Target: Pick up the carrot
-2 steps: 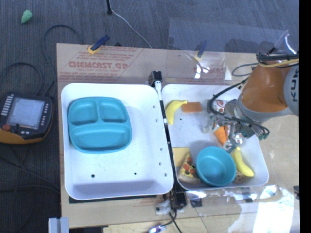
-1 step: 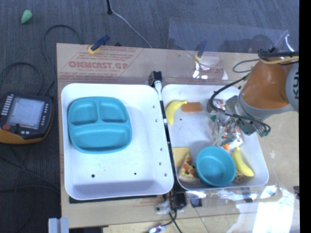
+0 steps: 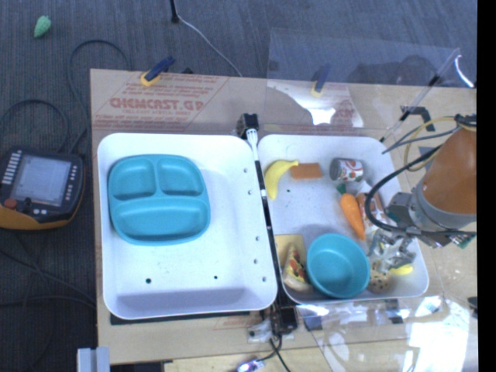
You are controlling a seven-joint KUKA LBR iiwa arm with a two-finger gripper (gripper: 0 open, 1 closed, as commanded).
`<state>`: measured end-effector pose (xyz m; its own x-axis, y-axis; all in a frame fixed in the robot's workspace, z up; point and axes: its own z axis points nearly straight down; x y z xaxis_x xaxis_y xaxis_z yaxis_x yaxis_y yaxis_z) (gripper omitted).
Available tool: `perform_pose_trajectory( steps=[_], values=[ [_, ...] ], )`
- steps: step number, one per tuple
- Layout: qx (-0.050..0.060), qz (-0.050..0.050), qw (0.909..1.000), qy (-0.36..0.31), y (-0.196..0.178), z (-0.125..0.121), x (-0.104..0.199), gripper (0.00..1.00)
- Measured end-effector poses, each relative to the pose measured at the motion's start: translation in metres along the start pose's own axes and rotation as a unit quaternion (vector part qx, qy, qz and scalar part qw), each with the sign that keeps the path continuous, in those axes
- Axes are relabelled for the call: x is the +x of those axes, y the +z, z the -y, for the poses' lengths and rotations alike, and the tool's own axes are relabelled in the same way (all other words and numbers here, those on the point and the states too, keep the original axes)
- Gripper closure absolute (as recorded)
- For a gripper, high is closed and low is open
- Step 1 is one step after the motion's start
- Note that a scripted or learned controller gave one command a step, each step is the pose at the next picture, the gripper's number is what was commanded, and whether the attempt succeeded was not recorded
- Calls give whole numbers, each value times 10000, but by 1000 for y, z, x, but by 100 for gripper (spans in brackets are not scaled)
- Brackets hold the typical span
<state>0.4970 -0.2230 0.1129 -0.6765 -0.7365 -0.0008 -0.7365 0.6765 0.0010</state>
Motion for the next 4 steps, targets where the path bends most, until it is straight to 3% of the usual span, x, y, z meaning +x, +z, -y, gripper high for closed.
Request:
perform_pose_trajectory(
  steps=[1,2,3,4],
  values=[
    [-2,7,10000,-9,0,0,-1,0],
    [54,38,9999,-108,22,65,-65,0],
    [54,75,9958,910,22,35,-160,0],
    [85,109,9957,919,9,36,-162,100]
  ],
)
